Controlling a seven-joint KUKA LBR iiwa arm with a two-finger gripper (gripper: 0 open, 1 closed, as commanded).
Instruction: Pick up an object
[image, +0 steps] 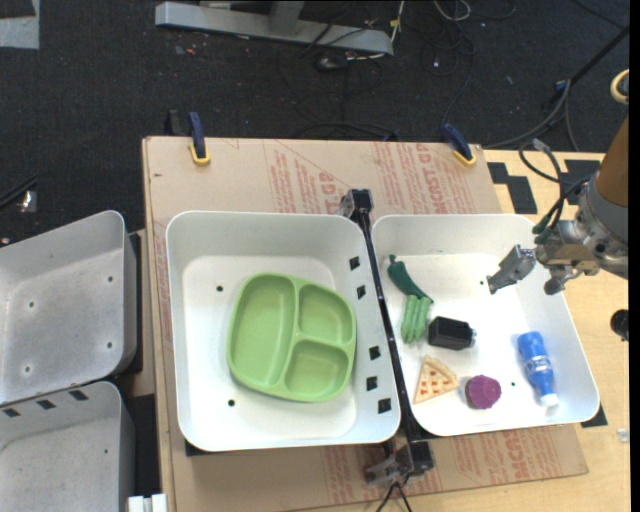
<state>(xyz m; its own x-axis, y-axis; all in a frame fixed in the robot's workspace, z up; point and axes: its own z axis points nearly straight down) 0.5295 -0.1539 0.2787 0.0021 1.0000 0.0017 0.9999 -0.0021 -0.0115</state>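
The worktop (300, 170) is a tan board printed with faded red lettering. Two clamps with yellow tips grip its far edge, the left clamp (198, 140) near the far-left corner and the right clamp (458, 145) toward the far-right corner. A black clip (400, 462) sits at the near edge of the worktop. Beyond the worktop, the floor (90, 90) is dark speckled carpet, with black cables (480, 50) trailing over it and a grey metal bar (275, 25) lying at a slant. Left of the worktop lie two spare white trays (60, 300). Light is even, with soft shadows.

Even overhead light is falling brightly on the white bins (190, 330), casting soft shadows; the dark floor (80, 90) is showing slight grain.
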